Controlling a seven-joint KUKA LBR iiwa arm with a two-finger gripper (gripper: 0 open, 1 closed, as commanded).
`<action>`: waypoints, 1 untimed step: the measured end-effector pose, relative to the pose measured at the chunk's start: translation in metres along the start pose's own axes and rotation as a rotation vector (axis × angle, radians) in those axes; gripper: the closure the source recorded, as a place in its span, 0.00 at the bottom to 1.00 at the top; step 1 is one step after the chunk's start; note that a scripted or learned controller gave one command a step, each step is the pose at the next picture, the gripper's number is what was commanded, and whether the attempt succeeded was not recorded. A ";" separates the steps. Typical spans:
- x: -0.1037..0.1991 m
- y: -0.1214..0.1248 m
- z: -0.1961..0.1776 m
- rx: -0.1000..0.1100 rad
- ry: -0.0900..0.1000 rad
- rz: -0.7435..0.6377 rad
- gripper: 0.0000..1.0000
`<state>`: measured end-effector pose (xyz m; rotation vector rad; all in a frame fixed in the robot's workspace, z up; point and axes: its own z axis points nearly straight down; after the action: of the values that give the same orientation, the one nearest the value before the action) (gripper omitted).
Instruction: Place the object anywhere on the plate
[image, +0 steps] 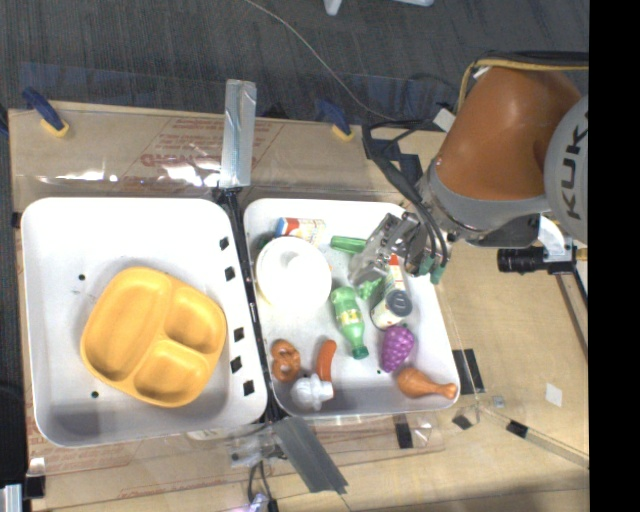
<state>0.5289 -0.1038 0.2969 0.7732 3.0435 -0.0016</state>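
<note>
A yellow plate (152, 335) with three compartments lies in the left bin (60, 240). My gripper (372, 262) hangs low over the upper middle of the right bin (440, 320). It is just above a green bottle (349, 318) and a small bottle with a red top (393, 298). A green piece (347, 243) lies just to its left. The gripper's own body hides what lies right under its tip.
The right bin also holds a white round lid (292, 272), purple grapes (396, 347), a drumstick (425, 382), a sausage (326, 359), a pretzel (285, 359), a white piece (311, 393) and a can (300, 229). A black divider (243, 290) separates the bins.
</note>
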 end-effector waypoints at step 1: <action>-0.058 -0.021 -0.033 0.000 -0.003 -0.057 1.00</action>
<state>0.5694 -0.1499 0.3297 0.6853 3.0620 -0.0024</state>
